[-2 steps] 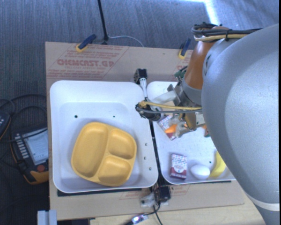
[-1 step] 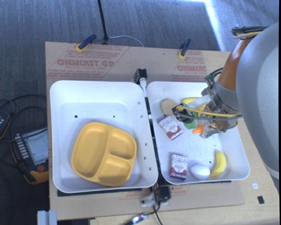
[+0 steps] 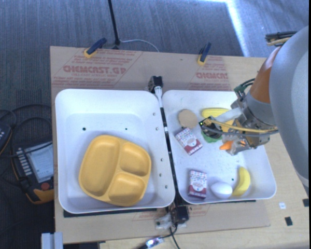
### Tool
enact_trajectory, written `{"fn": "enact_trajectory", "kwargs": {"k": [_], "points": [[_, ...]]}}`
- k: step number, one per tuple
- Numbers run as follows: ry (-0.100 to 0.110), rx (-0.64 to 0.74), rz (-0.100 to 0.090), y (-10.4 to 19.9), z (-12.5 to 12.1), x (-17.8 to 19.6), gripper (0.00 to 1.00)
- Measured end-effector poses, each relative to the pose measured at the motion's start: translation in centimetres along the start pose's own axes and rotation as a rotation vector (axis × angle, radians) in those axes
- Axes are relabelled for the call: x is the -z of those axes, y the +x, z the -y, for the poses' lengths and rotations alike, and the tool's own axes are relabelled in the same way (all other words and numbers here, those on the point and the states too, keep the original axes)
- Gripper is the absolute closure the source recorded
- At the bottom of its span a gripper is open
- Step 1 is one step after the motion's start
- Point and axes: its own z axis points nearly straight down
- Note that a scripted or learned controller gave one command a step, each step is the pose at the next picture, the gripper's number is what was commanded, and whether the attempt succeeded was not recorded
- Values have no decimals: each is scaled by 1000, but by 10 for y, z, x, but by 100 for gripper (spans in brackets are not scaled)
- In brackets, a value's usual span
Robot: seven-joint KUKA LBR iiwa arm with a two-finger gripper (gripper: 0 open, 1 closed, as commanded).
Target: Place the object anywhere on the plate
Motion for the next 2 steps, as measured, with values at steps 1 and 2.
{"fn": "enact_trajectory", "kwargs": {"k": [1, 2], "points": [[4, 8, 13, 0, 2, 4, 100], [7, 12, 27, 0, 4, 9, 100]]}}
